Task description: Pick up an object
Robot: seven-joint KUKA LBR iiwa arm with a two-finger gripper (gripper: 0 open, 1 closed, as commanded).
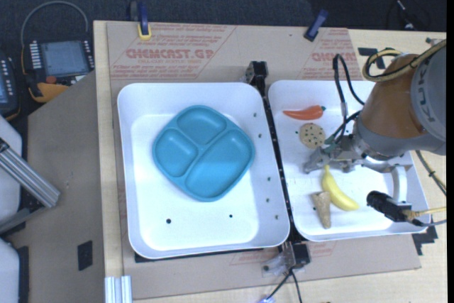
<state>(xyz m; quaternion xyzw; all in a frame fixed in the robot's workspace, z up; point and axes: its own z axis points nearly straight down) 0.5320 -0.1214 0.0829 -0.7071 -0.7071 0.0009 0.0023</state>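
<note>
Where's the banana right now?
The banana lies in the right bin, just below the claw, with a small tan piece at its lower left.

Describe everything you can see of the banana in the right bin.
The banana is yellow, smooth and gently curved, looking like a plastic toy. It lies flat on the floor of the right bin, running from upper left to lower right. Its upper end sits just under the gripper, though contact cannot be judged. A tan, lumpy item lies close against its lower left side. It appears whole and unmarked.
</note>
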